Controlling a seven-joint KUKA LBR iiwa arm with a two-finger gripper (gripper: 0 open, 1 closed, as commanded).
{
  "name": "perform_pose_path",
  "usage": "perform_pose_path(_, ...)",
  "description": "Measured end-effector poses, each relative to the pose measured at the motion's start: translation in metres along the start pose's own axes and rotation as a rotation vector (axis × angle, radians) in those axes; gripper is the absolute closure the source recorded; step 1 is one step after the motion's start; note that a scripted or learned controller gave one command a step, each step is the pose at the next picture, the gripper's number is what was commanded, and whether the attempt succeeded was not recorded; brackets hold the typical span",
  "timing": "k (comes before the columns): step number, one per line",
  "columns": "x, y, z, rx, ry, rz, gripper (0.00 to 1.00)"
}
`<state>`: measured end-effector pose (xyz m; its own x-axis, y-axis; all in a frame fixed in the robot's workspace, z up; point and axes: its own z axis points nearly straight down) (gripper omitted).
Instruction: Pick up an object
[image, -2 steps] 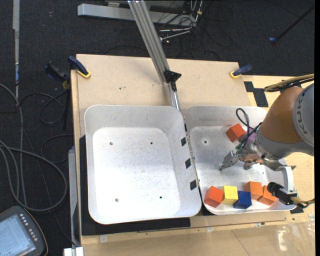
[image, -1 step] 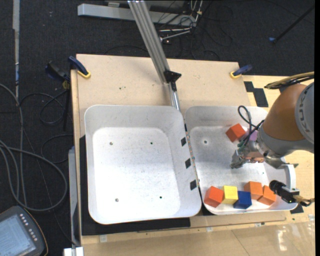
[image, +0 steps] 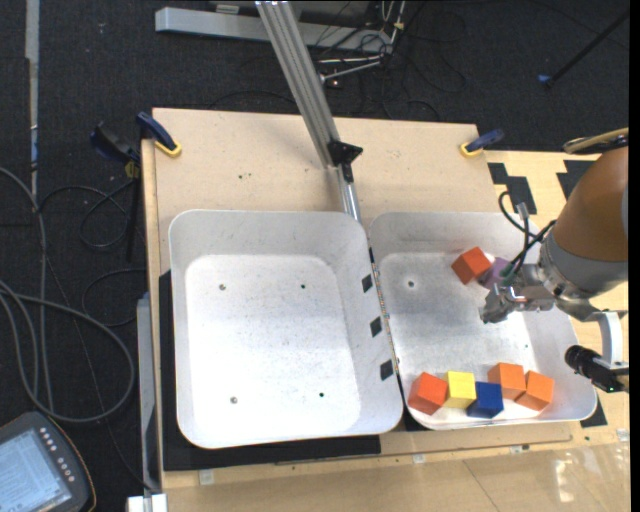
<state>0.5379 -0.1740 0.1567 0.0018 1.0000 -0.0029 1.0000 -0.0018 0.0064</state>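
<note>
One orange cube (image: 472, 265) beside pincer (image: 494, 312)

A KUKA iiwa arm (image: 590, 235): a rounded grey body topped by a broad orange band, dark cables looping along its wrist, and a small metallic grey gripper (image: 497, 305) with green and purple wiring.

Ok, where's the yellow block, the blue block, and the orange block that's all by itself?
yellow block (image: 461, 385), camera view, on its top face.
blue block (image: 487, 399), camera view, on its top face.
lone orange block (image: 471, 265), camera view, on its top face.
</note>
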Motion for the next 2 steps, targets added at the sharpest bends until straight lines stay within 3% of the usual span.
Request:
perform_pose_path(1, 0.008, 0.003, -0.059, -0.001, 0.001, -0.005, 1.00)
perform_pose_path(2, 0.008, 0.005, -0.092, 0.000, 0.001, -0.005, 1.00)
